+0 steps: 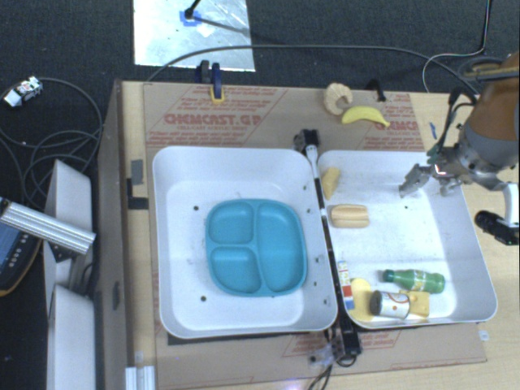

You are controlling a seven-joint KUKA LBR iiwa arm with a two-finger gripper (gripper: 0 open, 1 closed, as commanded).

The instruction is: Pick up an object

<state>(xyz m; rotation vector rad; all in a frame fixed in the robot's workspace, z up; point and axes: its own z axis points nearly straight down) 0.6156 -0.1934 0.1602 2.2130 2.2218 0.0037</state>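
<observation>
**Two bins, jaws spread over the right one**

I am looking at two shallow white bins sitting side by side on the tabletop (244, 108). The left bin (183, 177) is holding one thing: a smooth turquoise divided plate (256, 246) with three compartments, lying flat in its middle. The right bin (455, 242) is carrying several small items. I am counting one pale yellow wedge (329, 183) near the far left corner, one tan bun-shaped piece (349, 215) just near of it, one green bottle (415, 280) lying on its side toward the near edge, and one small can-like cylinder (388, 304) resting on a flat yellow piece (416, 305) beside the bottle.

Outside the bins, on the far strip of the tabletop, one yellow banana (364, 116) is lying next to one cream-coloured rounded item (337, 97).

The gripper (428, 179) is hanging over the far right part of the right bin with its jaws spread apart, holding nothing, well apart from the bottle and the bun-shaped piece.
</observation>
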